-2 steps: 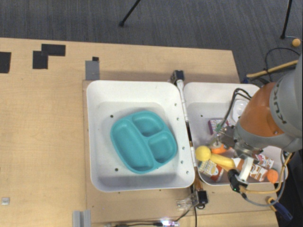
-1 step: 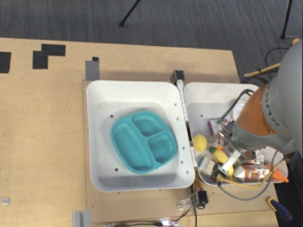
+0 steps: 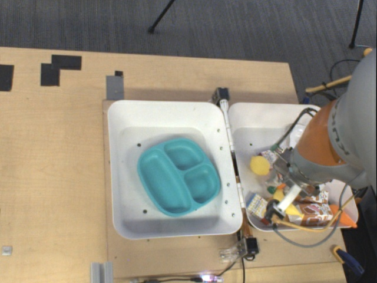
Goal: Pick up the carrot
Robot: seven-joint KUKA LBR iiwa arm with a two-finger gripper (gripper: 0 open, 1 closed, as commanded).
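The carrot (image 3: 348, 218) looks like the orange tapered piece at the front right corner of the right bin (image 3: 253, 125), partly under the arm. My gripper (image 3: 283, 184) hangs low over the clutter in the middle of that bin, left of the carrot and just right of a yellow lemon (image 3: 260, 165). A small orange and green bit (image 3: 291, 189) shows right at the gripper. What the gripper touches is hidden by the wrist.
The left bin (image 3: 123, 158) holds a teal divided plate (image 3: 178, 175). In the right bin lie a brown snack packet (image 3: 311, 208) and a blue and white packet (image 3: 256, 204) near the front wall. The bins' shared wall (image 3: 231, 158) runs just left of the lemon.
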